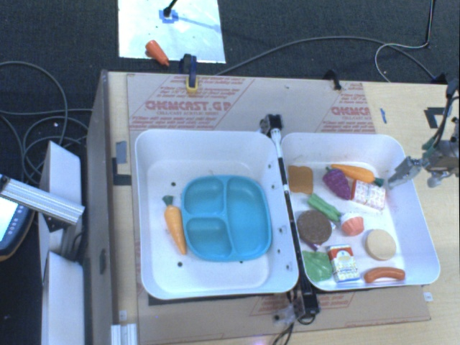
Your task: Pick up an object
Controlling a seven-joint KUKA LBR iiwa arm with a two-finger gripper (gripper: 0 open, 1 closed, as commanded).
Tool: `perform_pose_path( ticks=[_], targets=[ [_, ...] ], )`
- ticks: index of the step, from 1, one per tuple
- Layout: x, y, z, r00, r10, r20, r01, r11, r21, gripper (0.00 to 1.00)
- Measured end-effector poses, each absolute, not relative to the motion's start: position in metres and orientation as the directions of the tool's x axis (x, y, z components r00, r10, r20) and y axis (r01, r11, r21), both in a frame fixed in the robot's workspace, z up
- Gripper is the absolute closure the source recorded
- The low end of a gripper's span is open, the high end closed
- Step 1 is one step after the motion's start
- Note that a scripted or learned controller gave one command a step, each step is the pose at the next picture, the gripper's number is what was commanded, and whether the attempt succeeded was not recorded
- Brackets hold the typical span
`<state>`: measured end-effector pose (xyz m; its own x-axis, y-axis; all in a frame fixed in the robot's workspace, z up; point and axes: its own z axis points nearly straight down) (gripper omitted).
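Two white bins (215,146) sit on brown cardboard (237,99) above dark floor (57,34).

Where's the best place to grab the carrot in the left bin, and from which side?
Probably the carrot at mid-body, from straight above. It lies flat and lengthwise beside the blue plate, green top toward the bin's far side, so the fingers should close across its narrow width, one sliding into the slim gap by the plate's rim.

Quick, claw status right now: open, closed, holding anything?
Claw: at the right bin's right rim, nothing seen between its fingers; open or closed cannot be told.
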<state>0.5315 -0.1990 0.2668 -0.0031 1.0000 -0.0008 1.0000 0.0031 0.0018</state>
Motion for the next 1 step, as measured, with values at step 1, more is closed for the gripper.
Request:
perform_pose_path(
  ticks=[1],
  targets=[
    [0.6339, -0.1713, 0.1929, -0.005, 1.0, 0.001, 1.0, 0.005, 0.0, 0.0]
  ],
)
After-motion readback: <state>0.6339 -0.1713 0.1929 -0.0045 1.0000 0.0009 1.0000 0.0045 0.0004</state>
